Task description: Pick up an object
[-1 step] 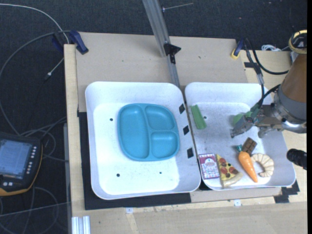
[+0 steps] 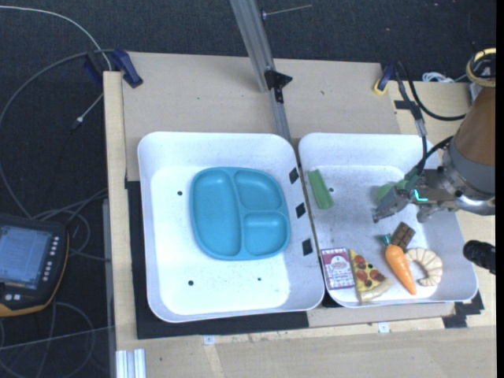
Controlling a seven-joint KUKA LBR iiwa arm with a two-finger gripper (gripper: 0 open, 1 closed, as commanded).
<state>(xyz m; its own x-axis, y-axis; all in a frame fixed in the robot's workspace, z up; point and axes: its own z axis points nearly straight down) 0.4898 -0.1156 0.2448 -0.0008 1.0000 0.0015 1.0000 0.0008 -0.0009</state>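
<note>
My gripper [image 2: 407, 208] hangs over the right side of the right bin [image 2: 350, 152], reaching in from the right. Its fingers stand open with nothing between them. Just below it lie a small brown chocolate bar [image 2: 404, 234] and an orange carrot [image 2: 399, 268]. Beside the carrot are a pale ring-shaped pastry [image 2: 430, 265], a pizza slice [image 2: 368, 276] and a red box [image 2: 336, 268] along the bin's front edge. A green block [image 2: 319, 188] lies at the bin's left side, well apart from the gripper.
The left bin [image 2: 161, 211] holds a blue divided plate [image 2: 239, 212]. A metal pole [image 2: 256, 42] runs down between the bins from the top. Cables and a handheld pendant [image 2: 27, 262] lie off the bench at left.
</note>
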